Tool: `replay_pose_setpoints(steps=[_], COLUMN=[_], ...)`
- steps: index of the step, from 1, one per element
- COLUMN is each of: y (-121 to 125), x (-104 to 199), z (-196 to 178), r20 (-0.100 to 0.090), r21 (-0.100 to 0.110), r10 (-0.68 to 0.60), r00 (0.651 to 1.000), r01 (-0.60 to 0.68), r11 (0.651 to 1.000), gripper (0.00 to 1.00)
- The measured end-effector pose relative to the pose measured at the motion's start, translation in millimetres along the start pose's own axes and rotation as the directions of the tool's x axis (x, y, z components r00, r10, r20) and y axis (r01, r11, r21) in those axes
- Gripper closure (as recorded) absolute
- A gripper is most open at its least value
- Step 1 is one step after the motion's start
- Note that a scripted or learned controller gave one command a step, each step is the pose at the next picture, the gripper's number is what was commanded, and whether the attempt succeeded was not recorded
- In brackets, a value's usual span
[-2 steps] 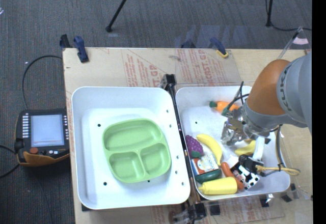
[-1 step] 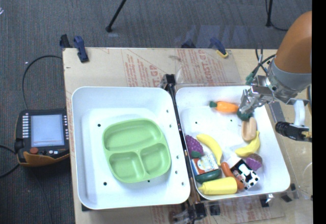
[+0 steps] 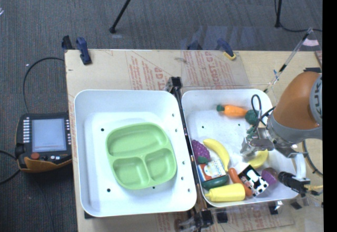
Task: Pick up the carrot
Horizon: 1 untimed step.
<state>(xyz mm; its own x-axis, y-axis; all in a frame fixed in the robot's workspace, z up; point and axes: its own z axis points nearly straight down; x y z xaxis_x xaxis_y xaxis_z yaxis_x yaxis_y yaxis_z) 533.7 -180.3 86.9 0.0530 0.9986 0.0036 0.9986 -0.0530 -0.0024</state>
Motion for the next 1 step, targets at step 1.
replay_pose_setpoints(steps=[1], y=[-0.6], x=[0.3], z=[0.4], r20=[-0.003], r21=[0.004], r10=[0.003], r00=[1.0], r01=[-0.003], r11=[1.0], gripper=[0.0])
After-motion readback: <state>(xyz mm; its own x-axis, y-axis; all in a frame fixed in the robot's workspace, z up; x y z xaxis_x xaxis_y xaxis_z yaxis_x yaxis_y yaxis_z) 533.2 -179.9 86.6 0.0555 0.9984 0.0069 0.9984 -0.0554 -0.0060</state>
